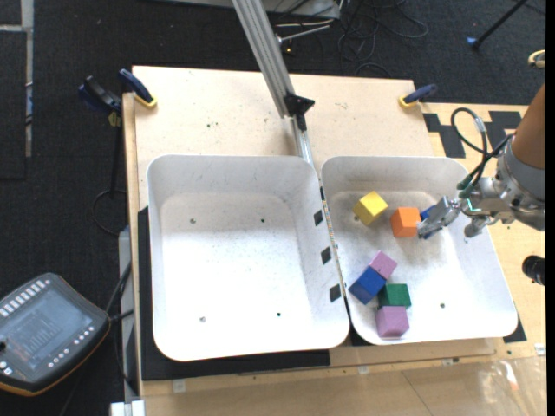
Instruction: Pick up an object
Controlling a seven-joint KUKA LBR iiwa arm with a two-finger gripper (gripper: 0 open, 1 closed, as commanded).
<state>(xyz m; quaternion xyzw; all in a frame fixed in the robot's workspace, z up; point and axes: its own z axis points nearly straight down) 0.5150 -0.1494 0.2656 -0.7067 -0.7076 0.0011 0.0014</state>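
Several small blocks lie in the right bin [486, 302]. A yellow block [371, 206] and an orange block [405, 222] sit near its back. Toward the front, a purple block [383, 264], a blue block [368, 284], a green block [397, 295] and a second purple block [392, 321] cluster together. My gripper [455, 222] hangs over the bin's right half, just right of the orange block. It is open, with nothing visible between its fingers. Its left finger [435, 220] nearly touches the orange block, and a small blue patch [427, 213] shows beside that finger.
The left bin [234, 258] lies beside the right one, with a shared ridge between them. A slanted metal pole [264, 46] rises from the back of the bench. Blue-and-yellow clamps [139, 89] [418, 95] grip the board's far corners. A teach pendant [48, 332] sits at lower left.
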